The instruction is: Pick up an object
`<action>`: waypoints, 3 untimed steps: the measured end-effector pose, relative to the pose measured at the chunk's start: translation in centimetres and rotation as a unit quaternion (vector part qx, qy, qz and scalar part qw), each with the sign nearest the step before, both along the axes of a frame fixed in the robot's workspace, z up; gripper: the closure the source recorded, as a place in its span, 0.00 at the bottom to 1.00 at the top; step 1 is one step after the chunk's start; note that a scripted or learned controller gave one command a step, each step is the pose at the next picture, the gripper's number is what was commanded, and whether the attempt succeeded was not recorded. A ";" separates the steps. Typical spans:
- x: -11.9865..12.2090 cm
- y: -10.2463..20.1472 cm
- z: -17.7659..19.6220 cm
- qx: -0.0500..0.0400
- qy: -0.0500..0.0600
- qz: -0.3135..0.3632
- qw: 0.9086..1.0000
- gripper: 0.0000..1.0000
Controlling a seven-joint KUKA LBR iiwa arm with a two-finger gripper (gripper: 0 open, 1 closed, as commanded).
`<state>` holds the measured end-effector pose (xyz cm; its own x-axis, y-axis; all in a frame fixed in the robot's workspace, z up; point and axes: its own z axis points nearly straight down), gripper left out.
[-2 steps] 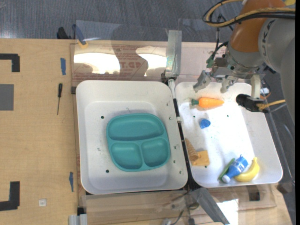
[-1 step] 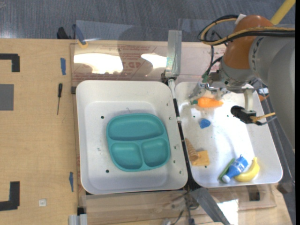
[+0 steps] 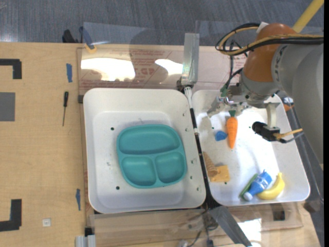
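gripper (image 3: 232,108) sat over far end of right bin (image 3: 298,187) | carrot (image 3: 232,129) hung just below it, top end at the fingertips, long axis toward near rim | apparently pinched on carrot's top | banana (image 3: 272,188) well apart, near corner

Two bins (image 3: 97,153), one teal plate (image 3: 151,155)
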<state>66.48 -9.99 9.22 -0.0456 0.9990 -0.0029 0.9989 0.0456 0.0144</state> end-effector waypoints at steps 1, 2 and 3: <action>-0.1 0.1 0.7 0.000 0.002 0.000 1.000 1.00; -1.0 -10.6 0.3 -0.001 0.006 -0.046 0.999 1.00; -2.5 -6.8 -0.6 0.001 0.006 -0.006 1.000 1.00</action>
